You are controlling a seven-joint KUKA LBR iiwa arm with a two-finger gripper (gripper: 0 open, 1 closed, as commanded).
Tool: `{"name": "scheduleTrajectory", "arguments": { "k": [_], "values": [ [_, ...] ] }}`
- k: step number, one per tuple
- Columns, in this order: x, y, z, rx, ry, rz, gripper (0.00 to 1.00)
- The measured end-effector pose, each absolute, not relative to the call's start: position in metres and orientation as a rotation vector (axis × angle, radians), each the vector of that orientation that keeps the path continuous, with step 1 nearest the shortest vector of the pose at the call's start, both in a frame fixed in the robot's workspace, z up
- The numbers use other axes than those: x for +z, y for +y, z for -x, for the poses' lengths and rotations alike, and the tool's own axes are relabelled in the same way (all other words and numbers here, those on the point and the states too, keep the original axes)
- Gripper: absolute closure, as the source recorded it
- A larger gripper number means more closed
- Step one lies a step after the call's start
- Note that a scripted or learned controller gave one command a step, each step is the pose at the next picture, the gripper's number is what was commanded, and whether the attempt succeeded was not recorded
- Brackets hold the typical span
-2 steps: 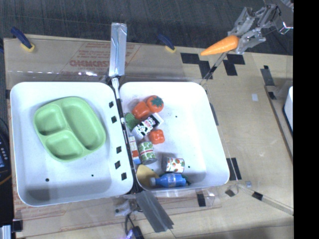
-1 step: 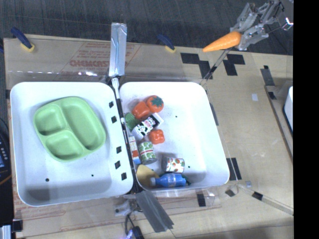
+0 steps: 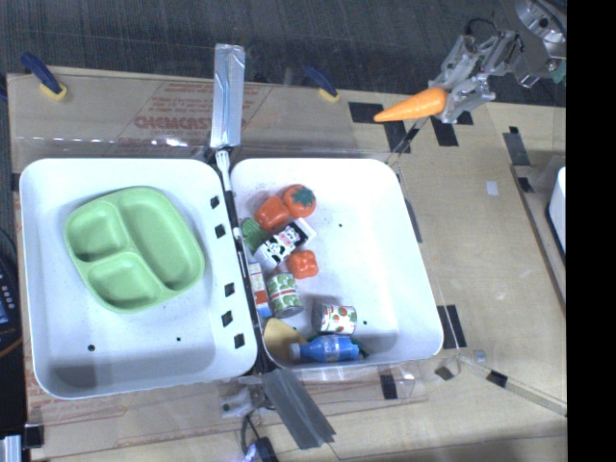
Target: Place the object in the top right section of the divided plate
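Gripper (image 3: 460, 92) pinching an orange carrot (image 3: 409, 107) above the counter's far right corner.
Green divided plate (image 3: 134, 246) lies in the left bin (image 3: 58, 354); the carrot hangs beyond the right bin's (image 3: 409, 287) far edge.

Arm (image 3: 539, 27) cut off at top-right edge

This place looks like a robotics lab, not a home. A wooden bench (image 3: 500, 287) carries two white bins (image 3: 58, 354) fixed side by side with grey tape (image 3: 228, 94), blue clamps (image 3: 45, 73) and black tape marks (image 3: 452, 327). One bin holds toy food (image 3: 287, 207), the other a green divided plate (image 3: 135, 248).
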State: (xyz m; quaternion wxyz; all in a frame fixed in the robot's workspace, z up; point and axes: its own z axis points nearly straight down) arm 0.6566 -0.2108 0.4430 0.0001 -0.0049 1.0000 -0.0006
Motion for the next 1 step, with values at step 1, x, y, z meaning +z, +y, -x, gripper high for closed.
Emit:
{"name": "scheduleTrajectory", "arguments": {
  "k": [1],
  "values": [
    [0.4438, -0.2079, -0.6577, -0.002, 3.075, 0.63, 1.0]
  ]
}}
